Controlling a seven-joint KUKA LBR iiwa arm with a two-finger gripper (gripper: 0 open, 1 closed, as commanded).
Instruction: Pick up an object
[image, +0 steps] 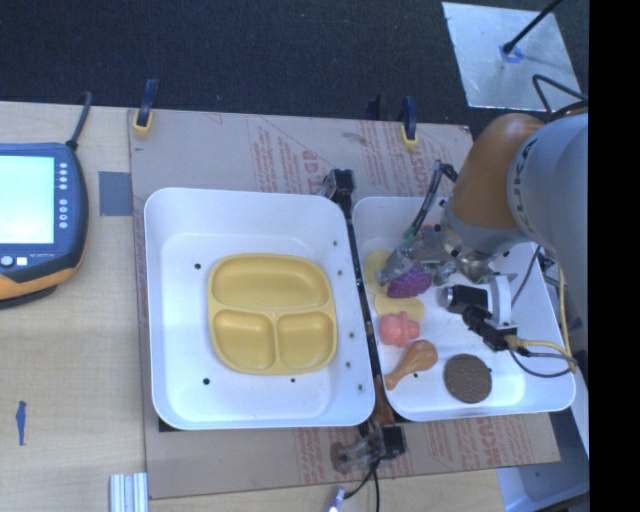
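Two white bins sat before you, and your gripper (412, 262) hung low over the purple toy (409, 284) in the right bin (540, 395), jaw state impossible to tell.

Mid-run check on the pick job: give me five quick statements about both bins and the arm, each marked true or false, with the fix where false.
1. The yellow divided plate lies in the left bin. True.
2. The brown round cookie sits in the left bin. False: it lies in the right bin, near its front edge.
3. The gripper is over the right bin, by the purple toy. True.
4. The toy drumstick rests on the yellow divided plate. False: it lies on the right bin's floor, beside the pink toy.
5. A handheld control pendant lies on the bench left of the bins. True.
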